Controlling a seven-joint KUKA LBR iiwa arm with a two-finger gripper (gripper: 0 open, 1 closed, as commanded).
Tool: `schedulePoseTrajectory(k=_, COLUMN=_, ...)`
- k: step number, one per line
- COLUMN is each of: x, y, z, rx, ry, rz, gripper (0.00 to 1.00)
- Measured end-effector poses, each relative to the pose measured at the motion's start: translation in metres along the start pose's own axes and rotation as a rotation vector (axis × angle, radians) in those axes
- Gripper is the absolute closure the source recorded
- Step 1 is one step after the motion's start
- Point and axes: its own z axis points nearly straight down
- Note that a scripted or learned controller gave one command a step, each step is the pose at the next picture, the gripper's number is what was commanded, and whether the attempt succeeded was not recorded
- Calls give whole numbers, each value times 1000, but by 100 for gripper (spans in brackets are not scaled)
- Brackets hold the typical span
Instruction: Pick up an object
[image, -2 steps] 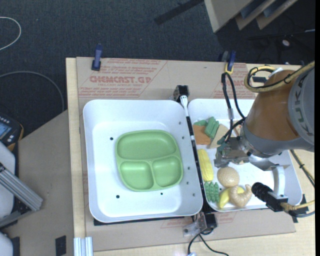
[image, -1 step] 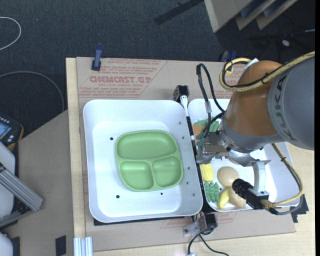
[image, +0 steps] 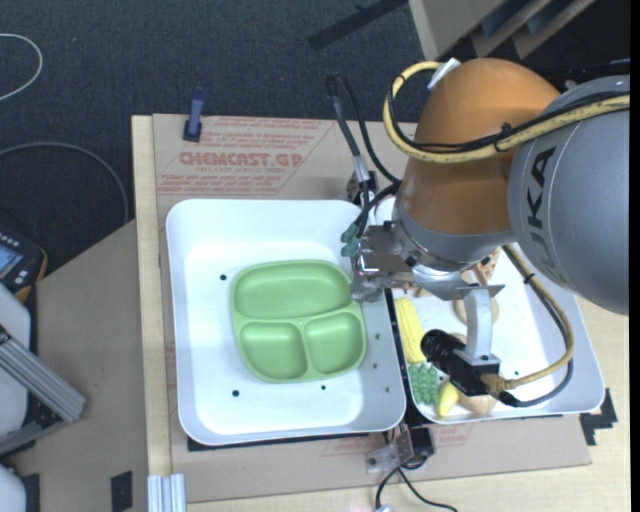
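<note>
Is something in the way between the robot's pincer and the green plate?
Nothing I can see. The pincer is right at the plate's right edge in the left bin, with no thing between them. The arm hides part of the pincer.

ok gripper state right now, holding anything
Gripper: cannot be told; the wrist covers it, over the right bin.

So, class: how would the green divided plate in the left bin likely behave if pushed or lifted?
The green plate looks like moulded plastic, so probably stiff and light. Lying flat in the left bin, it should slide rather than roll. Its low smooth rim may be hard to pinch.
</note>
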Motion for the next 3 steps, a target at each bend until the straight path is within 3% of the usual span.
schedulePoseTrajectory(k=1, x=22, y=-1, z=8, rx=8, ry=-5, rz=8, gripper=100)
schedulePoseTrajectory(k=2, x=92, y=-2, z=54, rx=16, ry=-5, rz=4, gripper=100)
schedulePoseTrajectory(k=3, x=82, y=72, z=30, rx=1, ry=-5, rz=12, gripper=100)
